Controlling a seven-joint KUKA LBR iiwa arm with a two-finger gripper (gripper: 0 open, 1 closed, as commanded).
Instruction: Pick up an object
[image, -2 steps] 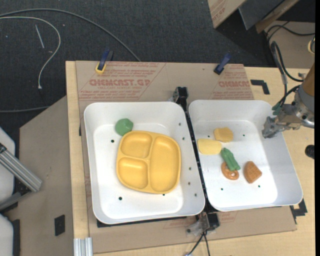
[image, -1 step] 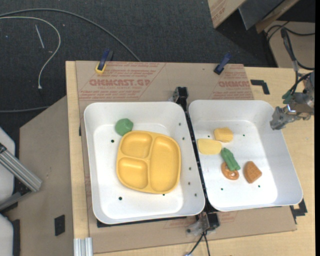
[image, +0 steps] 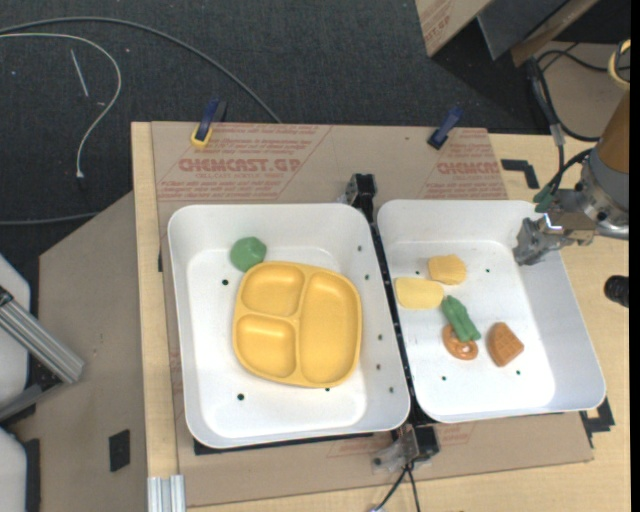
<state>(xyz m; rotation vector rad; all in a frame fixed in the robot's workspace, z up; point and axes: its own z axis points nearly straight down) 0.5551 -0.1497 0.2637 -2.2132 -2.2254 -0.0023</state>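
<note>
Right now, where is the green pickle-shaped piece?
In the right bin, the green piece lies just below the two yellow blocks, its lower end over the orange ring.

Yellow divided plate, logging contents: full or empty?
Empty: the yellow divided plate in the left bin shows three bare compartments.

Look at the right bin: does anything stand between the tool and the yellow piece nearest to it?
Nothing visible does. The tool sits at the upper right rim of the right bin, and bare white floor runs from there to the nearest yellow piece. The second yellow piece, green item and brown item lie farther off, below.
</note>
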